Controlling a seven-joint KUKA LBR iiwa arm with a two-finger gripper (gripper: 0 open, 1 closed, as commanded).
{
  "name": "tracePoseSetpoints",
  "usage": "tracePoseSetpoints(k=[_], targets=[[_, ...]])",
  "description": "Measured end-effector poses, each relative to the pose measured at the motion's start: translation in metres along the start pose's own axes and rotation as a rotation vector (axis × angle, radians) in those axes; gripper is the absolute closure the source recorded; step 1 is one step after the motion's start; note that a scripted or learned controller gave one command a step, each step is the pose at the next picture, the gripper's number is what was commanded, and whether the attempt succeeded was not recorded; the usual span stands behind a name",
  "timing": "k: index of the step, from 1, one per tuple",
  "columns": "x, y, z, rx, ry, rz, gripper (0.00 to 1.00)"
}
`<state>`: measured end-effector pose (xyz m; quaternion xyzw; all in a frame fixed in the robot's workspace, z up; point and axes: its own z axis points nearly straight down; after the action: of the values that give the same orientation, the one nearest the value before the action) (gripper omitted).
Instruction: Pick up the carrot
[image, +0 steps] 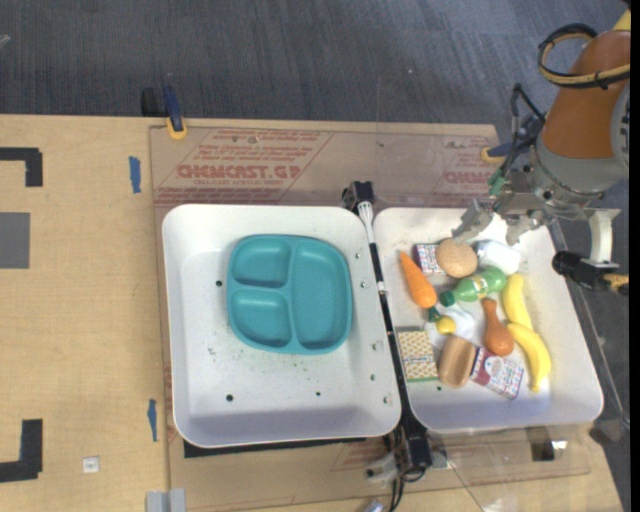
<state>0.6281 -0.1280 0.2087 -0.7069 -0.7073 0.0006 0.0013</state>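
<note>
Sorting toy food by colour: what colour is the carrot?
Orange, with a green top; camera view shows the carrot.

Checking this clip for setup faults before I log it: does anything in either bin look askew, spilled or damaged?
Nothing stands out. The toy food is heaped loosely in the right bin, the carrot lying at the heap's left edge beside a bun, all inside the rim. The teal tray sits flat in the left bin. No visible damage.
</note>
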Motion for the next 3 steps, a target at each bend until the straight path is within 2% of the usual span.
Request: tracePoseSetpoints(k=[1, 2, 3], targets=[[0.028, -0.023, 0.071, -0.008, -0.002, 0.078, 0.00], [0.034, -0.016, 0.120, -0.011, 0.000, 0.289, 0.00], [0.035, -0.051, 0.119, -0.011, -0.001, 0.178, 0.00]])
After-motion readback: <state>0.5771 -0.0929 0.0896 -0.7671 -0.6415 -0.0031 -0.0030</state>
